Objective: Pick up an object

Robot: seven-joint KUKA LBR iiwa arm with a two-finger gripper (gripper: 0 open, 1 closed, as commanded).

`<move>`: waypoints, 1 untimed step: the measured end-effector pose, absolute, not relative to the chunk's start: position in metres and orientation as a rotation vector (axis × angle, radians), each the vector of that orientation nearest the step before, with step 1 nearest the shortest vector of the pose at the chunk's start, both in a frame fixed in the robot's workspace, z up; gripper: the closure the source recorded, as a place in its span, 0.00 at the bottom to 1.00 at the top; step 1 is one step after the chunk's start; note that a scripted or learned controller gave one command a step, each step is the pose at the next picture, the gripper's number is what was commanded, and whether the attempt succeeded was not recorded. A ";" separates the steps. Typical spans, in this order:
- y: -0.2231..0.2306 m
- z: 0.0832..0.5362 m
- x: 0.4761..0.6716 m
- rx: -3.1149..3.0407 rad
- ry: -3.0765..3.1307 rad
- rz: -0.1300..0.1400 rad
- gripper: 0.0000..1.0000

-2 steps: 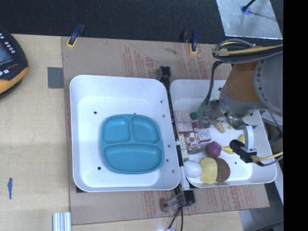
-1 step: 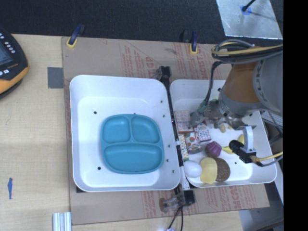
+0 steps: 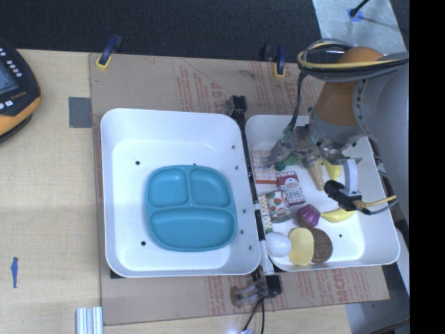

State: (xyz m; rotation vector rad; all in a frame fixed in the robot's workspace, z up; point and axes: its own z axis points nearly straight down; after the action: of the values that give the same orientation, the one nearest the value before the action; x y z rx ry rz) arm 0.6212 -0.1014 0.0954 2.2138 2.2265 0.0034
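Note:
My gripper (image 3: 284,153) hangs low over the back left part of the right bin (image 3: 379,252), with the arm coming in from the right. A small green thing (image 3: 279,164) lies right at its tip; whether it is held is unclear. Just in front lie a small red-and-white carton (image 3: 289,188) and a second printed carton (image 3: 277,205). Further forward are a purple piece (image 3: 308,216), a yellow piece (image 3: 301,245), a brown round piece (image 3: 321,245) and a white egg shape (image 3: 279,244). A yellow banana shape (image 3: 338,215) lies to the right.
The left bin (image 3: 125,138) holds a blue divided plate (image 3: 190,208). A yellow-and-black handset (image 3: 14,89) sits at the bench's far left. Clamps (image 3: 107,51) hold the cardboard underlay at the back edge.

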 end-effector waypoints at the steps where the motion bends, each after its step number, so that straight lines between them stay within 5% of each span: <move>1: -0.102 0.106 0.620 2.214 2.228 0.000 1.00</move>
State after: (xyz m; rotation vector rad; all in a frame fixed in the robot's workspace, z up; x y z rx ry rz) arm 0.6197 -0.1024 0.1059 2.2135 2.2279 0.0001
